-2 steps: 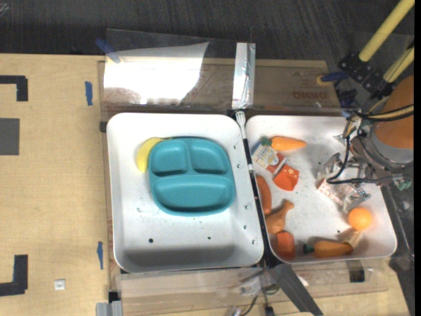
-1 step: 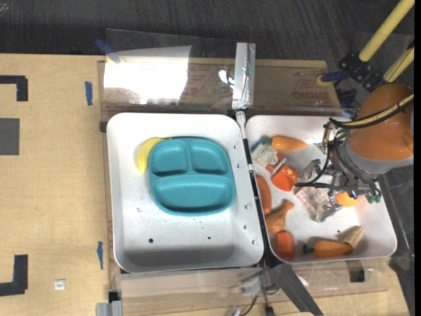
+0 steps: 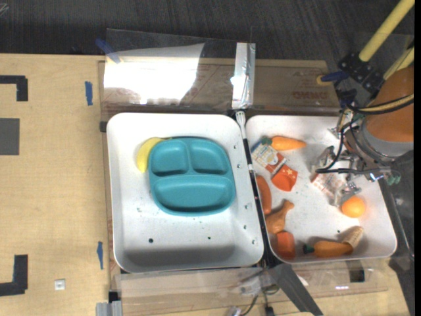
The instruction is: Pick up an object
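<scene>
The right bin (image 3: 388, 242) holds several toy foods. A carrot (image 3: 287, 143) lies at the back beside a small white carton (image 3: 265, 155), with a red-orange carton (image 3: 285, 177) just in front. A sausage (image 3: 263, 191) and a drumstick (image 3: 280, 216) lie along the left wall. A second carrot (image 3: 331, 247), a bread piece (image 3: 352, 234) and an orange fruit (image 3: 354, 207) sit at the front right. My gripper (image 3: 337, 166) hangs low over the bin's right half, right above a crinkled clear packet (image 3: 331, 185), with the orange fruit just in front of it.
The left bin (image 3: 125, 229) carries a teal divided plate (image 3: 191, 176) with a yellow item (image 3: 143, 153) peeking out at its back left. A clear sheet (image 3: 158, 74) and a taped strip (image 3: 243, 74) lie behind the bins. The arm's orange band (image 3: 395, 110) and cables rise at the right.
</scene>
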Controlling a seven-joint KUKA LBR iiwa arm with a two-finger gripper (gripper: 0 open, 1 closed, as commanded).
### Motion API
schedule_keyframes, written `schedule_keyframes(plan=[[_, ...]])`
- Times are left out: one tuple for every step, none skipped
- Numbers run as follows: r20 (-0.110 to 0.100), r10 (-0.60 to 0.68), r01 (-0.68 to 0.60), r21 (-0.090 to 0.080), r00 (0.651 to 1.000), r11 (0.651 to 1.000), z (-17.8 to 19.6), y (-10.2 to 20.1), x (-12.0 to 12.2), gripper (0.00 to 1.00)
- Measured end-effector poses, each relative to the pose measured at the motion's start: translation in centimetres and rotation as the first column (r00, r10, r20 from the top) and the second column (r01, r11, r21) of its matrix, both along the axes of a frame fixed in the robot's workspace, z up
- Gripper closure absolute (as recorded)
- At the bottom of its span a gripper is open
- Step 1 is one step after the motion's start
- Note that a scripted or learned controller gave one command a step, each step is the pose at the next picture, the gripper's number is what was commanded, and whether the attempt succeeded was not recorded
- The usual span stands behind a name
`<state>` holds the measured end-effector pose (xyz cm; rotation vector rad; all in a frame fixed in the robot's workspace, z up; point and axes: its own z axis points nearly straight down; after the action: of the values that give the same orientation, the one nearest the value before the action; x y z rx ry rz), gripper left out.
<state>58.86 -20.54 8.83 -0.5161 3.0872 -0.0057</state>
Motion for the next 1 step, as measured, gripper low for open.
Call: schedule_keyframes(plan=[[-0.003, 0.010, -0.010, 0.005, 1.000, 1.000, -0.03, -1.41, 1.01, 0.00]])
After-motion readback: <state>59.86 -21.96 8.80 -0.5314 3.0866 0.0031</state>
